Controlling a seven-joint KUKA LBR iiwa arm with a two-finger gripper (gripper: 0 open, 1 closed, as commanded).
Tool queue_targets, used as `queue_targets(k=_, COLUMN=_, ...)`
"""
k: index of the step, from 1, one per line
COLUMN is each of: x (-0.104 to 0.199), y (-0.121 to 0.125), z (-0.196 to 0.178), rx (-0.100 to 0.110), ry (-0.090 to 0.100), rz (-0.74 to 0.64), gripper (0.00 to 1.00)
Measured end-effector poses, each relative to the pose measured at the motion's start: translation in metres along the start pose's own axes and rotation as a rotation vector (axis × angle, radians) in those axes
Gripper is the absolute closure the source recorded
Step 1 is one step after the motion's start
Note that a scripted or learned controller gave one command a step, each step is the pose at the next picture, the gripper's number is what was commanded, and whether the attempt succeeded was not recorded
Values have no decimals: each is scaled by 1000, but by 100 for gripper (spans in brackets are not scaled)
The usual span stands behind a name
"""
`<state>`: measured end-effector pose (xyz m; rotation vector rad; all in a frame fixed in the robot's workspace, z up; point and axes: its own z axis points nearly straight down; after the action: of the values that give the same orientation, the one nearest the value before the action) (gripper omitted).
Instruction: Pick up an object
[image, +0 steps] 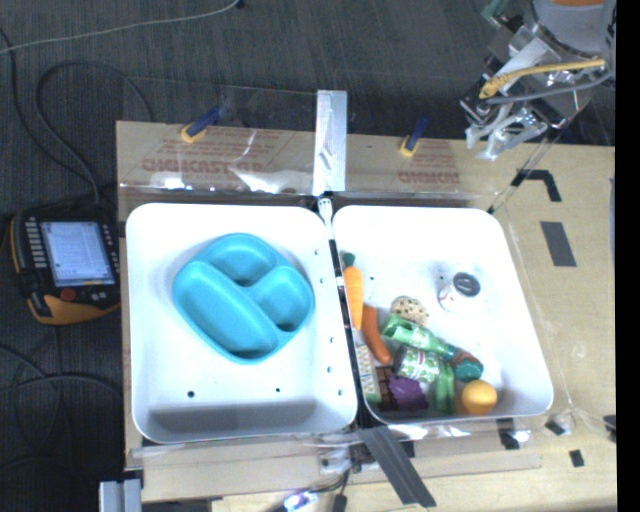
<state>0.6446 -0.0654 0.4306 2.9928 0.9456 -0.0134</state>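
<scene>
Orange carrot (353, 291) lies at nine o'clock in my right bin (500, 240); my gripper (497, 137) hangs past its one o'clock corner, grip state unclear. Blue divided dish (242, 293) fills the left bin (150, 400).

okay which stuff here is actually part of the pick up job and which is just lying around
Part of the job:
gripper, up at the far right, above the bins
right bin with its pile: carrot, green bottle, orange ball, round metal piece

Just lying about:
blue divided tray in the left bin
handheld controller beside the bench
</scene>
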Motion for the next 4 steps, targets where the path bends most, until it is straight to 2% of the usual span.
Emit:
queue_targets(k=1, x=-22, y=-39, z=232, rx=7, ry=-2, rz=188, gripper=100)
queue_targets(k=2, x=-21, y=9, z=155, rx=5, ry=-1, rz=407, gripper=100)
queue_targets(k=3, x=-4, y=28, z=56, rx=5, ry=0, rz=405, gripper=100)
queue_targets(k=4, x=-53, y=89, z=37, rx=3, ry=-3, rz=411, gripper=100)
